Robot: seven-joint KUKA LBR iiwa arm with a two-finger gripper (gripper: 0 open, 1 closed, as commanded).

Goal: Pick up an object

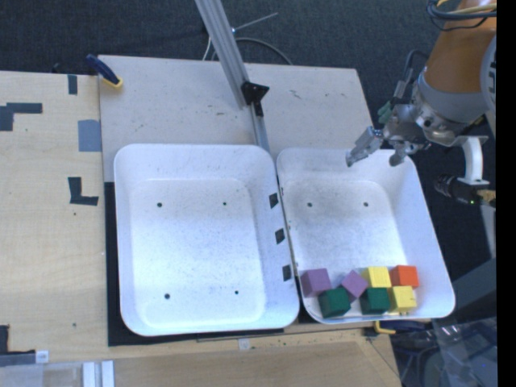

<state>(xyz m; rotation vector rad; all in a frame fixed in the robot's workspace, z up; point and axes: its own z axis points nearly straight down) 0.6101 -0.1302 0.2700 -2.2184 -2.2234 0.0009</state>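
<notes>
The gripper point(374, 153) hovers with fingers apart and empty at the right bin's point(427, 216) twelve o'clock rim. The small blocks point(360, 289) cluster at its six o'clock edge; they look light, rigid, best pinched across flat opposite faces.

Speckled glossy plastic bins point(193, 160), wooden bench point(48, 216)

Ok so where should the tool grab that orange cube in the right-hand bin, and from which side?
Likely from straight above. The orange cube sits at the row's right end, close to the right bin's wall, with a yellow cube touching its left and another yellow cube just in front. Grip its top half, fingers on whichever faces are free. The tool is above the bin's far edge.
</notes>
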